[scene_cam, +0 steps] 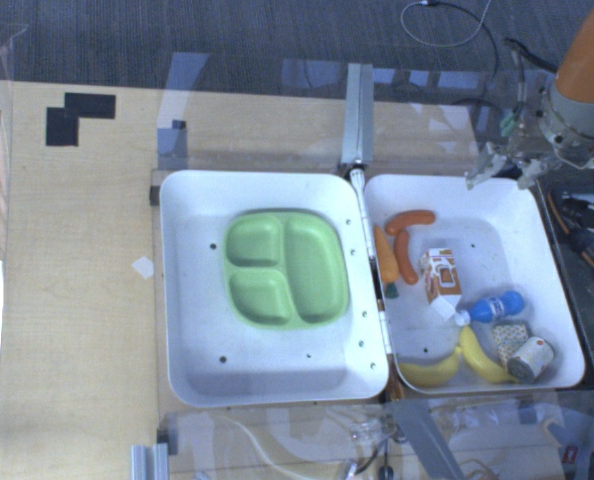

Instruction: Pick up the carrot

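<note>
The carrot lies tight against the right bin's left wall, a sausage just beside it. The gripper hovers over the far-right rim; whether it is wide or narrow cannot be told.

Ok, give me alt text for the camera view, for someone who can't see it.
An orange carrot lies along the left wall of the right white bin, beside two sausages, a small carton, a blue bottle, two bananas and a can. The gripper hangs over that bin's far right corner, away from the carrot. The left bin holds a green divided plate.
</note>
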`<action>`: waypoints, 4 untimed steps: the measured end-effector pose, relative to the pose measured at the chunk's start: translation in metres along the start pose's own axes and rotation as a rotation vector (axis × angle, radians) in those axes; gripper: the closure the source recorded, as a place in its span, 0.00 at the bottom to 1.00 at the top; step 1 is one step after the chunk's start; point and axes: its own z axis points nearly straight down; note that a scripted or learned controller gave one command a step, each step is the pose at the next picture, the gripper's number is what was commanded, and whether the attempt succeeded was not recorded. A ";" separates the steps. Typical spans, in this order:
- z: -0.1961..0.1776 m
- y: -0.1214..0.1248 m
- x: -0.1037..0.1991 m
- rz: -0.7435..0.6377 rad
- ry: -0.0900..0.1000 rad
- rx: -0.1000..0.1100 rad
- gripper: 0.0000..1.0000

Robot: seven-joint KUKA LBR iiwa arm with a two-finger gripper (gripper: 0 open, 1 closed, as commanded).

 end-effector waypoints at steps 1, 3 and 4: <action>0.125 -0.055 0.047 0.025 0.001 0.000 0.00; 0.120 -0.004 0.023 -0.021 -0.001 0.005 0.00; 0.107 -0.001 0.025 -0.026 -0.004 -0.005 1.00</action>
